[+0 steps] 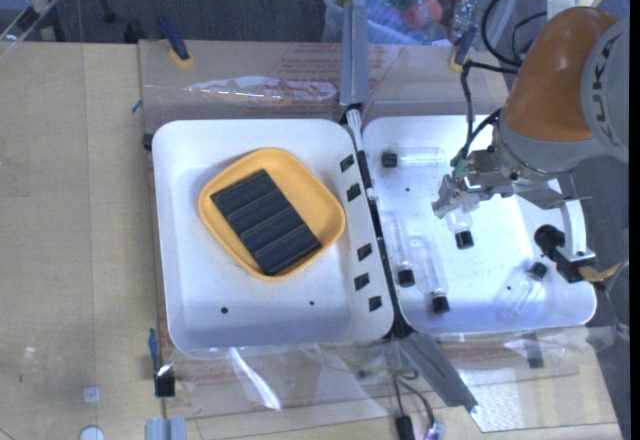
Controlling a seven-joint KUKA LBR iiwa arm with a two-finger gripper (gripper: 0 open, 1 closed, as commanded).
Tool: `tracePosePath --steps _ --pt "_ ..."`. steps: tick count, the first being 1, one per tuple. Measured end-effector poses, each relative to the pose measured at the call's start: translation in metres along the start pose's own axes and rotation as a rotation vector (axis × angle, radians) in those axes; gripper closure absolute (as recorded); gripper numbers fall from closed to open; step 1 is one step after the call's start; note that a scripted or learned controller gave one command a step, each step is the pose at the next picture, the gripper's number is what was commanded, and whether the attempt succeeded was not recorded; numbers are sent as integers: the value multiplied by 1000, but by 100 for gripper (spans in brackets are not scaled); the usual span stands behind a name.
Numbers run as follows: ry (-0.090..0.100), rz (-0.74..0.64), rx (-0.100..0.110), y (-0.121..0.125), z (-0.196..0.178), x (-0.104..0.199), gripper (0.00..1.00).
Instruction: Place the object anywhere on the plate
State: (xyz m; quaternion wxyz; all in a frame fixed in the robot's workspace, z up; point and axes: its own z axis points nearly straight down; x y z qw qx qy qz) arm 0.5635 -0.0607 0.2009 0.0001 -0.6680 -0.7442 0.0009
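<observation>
A yellow plate (272, 212) is being carried in the left bin (190, 318), set at a slant, its rim lying near the divider between the two bins. A dark ribbed block (267, 221) is lying on the plate, covering most of its middle and turned the same way as the plate.

The arm (560, 78) is being held over the right bin (500, 298), reaching in from the right, with its orange band toward the upper right. The gripper (458, 211) is being held low over the upper middle of that bin, well apart from the plate and the block. Whether the jaws are spread or pressed together cannot be told, and nothing is being seen between them. A small dark square (463, 239) is lying on the bin floor just below the gripper. Both bins are being borne side by side on the bench (70, 228).
</observation>
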Motion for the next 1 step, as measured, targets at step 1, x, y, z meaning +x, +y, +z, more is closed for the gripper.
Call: tracePosePath --steps 1 --pt "0 0 0 0 0 0 0"
